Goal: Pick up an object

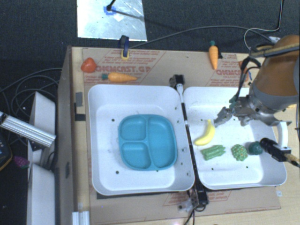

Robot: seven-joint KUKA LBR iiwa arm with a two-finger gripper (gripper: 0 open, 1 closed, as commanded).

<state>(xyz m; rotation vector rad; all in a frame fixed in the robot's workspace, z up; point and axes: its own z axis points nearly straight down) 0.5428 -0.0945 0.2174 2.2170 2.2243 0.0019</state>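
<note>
Lying loose on the floor of the right bin (269,170), near its left wall: the banana (206,134), nearest candidate for the pick, not yet lifted. Hovering just above and right of it, the end effector (222,116), nothing visible in its grip; open or closed, impossible to judge. Resting further right: green pepper (213,152), broccoli (239,152). Remaining, by judgement: descending, closing, lifting.

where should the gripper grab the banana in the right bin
Across the middle of the banana, from straight above. It lies flat on the floor of the right bin, curved and slanted, narrowest across its width. The gripper is just beside its upper end.
</note>
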